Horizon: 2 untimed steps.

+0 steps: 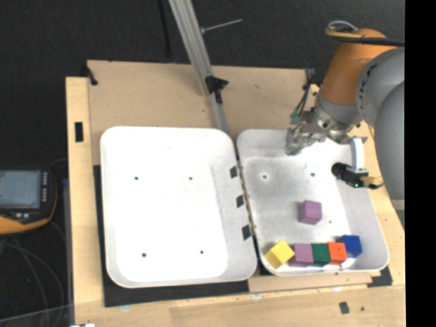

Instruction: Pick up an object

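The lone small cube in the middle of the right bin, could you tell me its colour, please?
Purple, seen clearly in the camera view: small purple cube.

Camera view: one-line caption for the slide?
Gripper over the right bin's far end; purple cube mid-bin, five colored blocks along the near wall.

Gripper (298, 142) hovers over right bin (272, 148), seemingly above purple cube (310, 212).
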{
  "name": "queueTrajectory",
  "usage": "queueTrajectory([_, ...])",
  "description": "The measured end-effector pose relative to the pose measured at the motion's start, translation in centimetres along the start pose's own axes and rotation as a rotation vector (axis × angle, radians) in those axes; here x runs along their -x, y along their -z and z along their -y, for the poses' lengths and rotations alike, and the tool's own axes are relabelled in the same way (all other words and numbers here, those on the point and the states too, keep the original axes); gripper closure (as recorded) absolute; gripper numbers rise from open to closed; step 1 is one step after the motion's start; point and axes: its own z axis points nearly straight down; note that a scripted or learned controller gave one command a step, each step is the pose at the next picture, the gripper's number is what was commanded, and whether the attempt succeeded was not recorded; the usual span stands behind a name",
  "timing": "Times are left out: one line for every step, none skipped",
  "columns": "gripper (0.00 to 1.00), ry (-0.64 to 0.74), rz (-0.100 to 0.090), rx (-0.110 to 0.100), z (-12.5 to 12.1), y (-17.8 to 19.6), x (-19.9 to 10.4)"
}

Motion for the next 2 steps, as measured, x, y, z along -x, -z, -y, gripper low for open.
queueTrajectory([0.00, 0.001, 0.001, -0.001, 0.0, -0.1, 0.0])
queueTrajectory([1.00, 0.002, 0.003, 0.004, -0.1, 1.1, 0.1])
